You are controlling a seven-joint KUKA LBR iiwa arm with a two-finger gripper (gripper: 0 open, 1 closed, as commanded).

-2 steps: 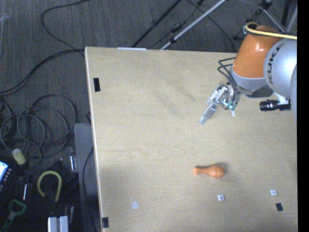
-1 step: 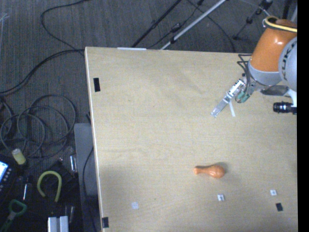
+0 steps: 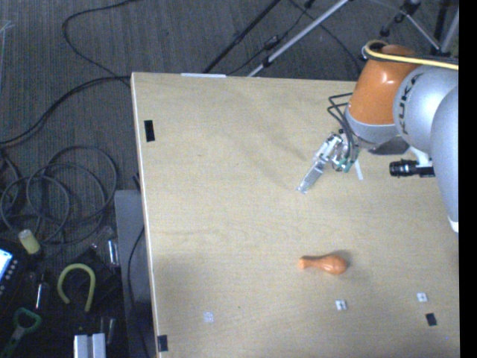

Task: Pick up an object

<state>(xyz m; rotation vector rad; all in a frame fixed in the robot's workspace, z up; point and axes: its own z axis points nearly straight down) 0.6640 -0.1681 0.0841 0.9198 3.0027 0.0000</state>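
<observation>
- The grey arm with its orange band (image 3: 376, 88) reaches in from the right, over the far right part of the pale wooden bench top (image 3: 223, 200).
- Its two-finger gripper (image 3: 307, 185) points down and to the left, hovering above bare wood.
- Whether the claw is released or clenched, I cannot tell; nothing shows between its tips.
- The small orange pear-shaped object (image 3: 325, 264) lies on its side on the bench, nearer the camera than the gripper and well apart from it, narrow end pointing left.
- Small black and white markers (image 3: 340, 304) dot the near right of the bench.
- Black cables (image 3: 52, 192) coil on the dark carpet to the left.
</observation>
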